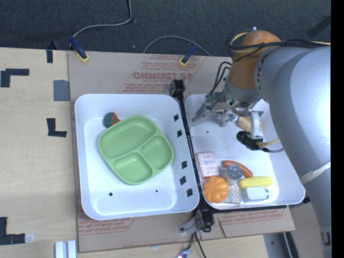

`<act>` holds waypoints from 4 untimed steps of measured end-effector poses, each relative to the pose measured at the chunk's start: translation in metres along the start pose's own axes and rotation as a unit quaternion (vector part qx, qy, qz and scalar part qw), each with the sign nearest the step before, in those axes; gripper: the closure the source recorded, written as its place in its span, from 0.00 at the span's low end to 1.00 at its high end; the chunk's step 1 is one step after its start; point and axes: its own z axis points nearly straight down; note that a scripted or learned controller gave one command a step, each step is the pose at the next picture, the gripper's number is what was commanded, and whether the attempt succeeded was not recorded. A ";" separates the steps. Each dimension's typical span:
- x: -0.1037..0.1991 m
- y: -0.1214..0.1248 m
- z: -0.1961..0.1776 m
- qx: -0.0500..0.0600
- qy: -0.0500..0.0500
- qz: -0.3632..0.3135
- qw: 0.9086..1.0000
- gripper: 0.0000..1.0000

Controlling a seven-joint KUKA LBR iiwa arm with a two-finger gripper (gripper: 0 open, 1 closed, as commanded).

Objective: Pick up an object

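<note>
Reaching into the right bin (279, 190) at its far end, the gripper (215, 112) hangs low; how its claw stands I cannot tell. An orange pumpkin (215, 189), a corn cob (255, 183) and a carrot (244, 169) lie together at the near end.

A brown cardboard sheet (156, 74) with red print lies under both bins on the pale wooden bench (32, 160). Two yellow-and-blue clamps (79, 51) pin its top edge, left and centre of the frame. Black tape marks (13, 77) dot the bench at left. A thin cable (128, 4) crosses the dark carpet (188, 9) along the top.
</note>
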 end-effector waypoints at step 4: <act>-0.001 0.000 0.000 0.000 0.001 0.000 1.000 0.00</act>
